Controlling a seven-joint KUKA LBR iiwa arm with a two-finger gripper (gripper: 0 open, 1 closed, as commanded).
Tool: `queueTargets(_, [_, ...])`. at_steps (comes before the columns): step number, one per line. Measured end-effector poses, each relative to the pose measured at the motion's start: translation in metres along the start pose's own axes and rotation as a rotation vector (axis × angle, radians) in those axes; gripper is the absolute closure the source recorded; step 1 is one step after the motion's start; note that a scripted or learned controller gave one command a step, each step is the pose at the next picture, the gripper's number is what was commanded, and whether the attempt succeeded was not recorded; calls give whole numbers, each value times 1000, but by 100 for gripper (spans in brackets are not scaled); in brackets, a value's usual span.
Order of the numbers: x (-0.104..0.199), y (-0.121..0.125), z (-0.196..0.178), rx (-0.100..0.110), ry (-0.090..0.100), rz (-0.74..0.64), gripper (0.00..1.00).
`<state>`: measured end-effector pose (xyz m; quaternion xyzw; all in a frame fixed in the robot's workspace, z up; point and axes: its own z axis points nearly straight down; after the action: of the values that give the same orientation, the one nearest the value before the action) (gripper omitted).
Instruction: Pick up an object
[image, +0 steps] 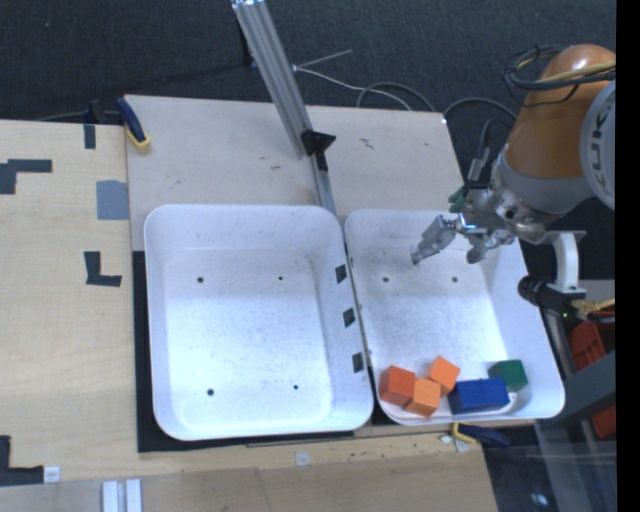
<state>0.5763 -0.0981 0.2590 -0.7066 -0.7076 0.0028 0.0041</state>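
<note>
Several small blocks lie in the near corner of the right bin (430, 310): three orange cubes (399, 384), (443, 373), (425, 398), a blue block (478, 396) and a green block (510, 374). My gripper (449, 250) hangs over the far part of the same bin, well away from the blocks. It is open, and nothing sits between its fingers (428, 246). The orange-banded wrist (560, 120) rises behind it at the right.
The left bin (160, 300) stands beside the right one, their rims touching in the middle. A slanted metal pole (285, 85) crosses the bench behind the bins. Cables lie at the back right. Tape marks dot the wooden bench at the left.
</note>
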Motion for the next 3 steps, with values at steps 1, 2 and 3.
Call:
queueTargets(1, [-1, 3, -12, -7, -2, -1, 100])
queueTargets(2, [17, -33, -172, -18, -3, -1, 100])
queueTargets(3, [22, -76, -66, 0, -1, 1, 100])
